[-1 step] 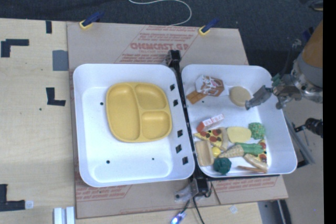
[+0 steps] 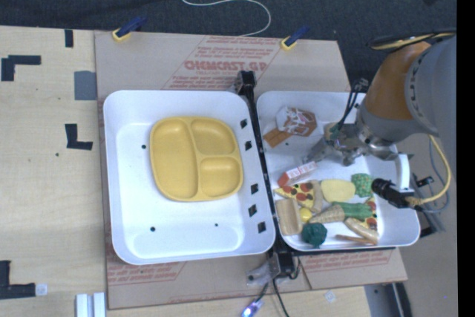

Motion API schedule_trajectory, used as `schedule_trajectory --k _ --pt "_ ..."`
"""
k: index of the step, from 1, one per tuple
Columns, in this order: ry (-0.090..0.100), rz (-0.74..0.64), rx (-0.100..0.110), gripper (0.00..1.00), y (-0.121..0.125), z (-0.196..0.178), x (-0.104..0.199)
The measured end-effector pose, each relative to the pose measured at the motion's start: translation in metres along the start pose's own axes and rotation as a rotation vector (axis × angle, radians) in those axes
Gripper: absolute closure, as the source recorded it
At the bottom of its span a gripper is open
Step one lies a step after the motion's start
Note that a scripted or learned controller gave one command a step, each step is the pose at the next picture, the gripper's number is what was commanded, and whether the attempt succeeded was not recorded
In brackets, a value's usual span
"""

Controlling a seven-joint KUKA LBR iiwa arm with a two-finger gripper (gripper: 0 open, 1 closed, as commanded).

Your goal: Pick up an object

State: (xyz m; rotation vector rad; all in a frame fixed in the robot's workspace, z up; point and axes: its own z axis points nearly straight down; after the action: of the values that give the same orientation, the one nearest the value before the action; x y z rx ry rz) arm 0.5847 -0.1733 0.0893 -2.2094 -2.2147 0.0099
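The right bin (image 2: 386, 237) holds a heap of toy food. At its back lie a white and brown wrapped snack (image 2: 296, 119) and a flat brown piece (image 2: 275, 137). Toward the front are a small red and white packet (image 2: 297, 174), a pizza slice (image 2: 298, 193), a pale yellow piece (image 2: 338, 189), a broccoli floret (image 2: 361, 183), a bread stick (image 2: 288, 216) and a dark green lump (image 2: 315, 234). My gripper (image 2: 335, 148) reaches low into this bin from the right, just behind the yellow piece and right of the snack.
The left bin (image 2: 122, 159) carries a yellow divided plate (image 2: 196, 157). The wall shared by the two bins (image 2: 256, 159) bears black clips. My grey arm with its orange band (image 2: 393, 85) covers the right bin's far right side. Cardboard lies beneath both bins.
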Motion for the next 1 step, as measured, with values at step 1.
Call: schedule_trajectory --k 1 --pt "-0.011 0.007 -0.018 0.0 -0.0557 -0.0913 -0.054"
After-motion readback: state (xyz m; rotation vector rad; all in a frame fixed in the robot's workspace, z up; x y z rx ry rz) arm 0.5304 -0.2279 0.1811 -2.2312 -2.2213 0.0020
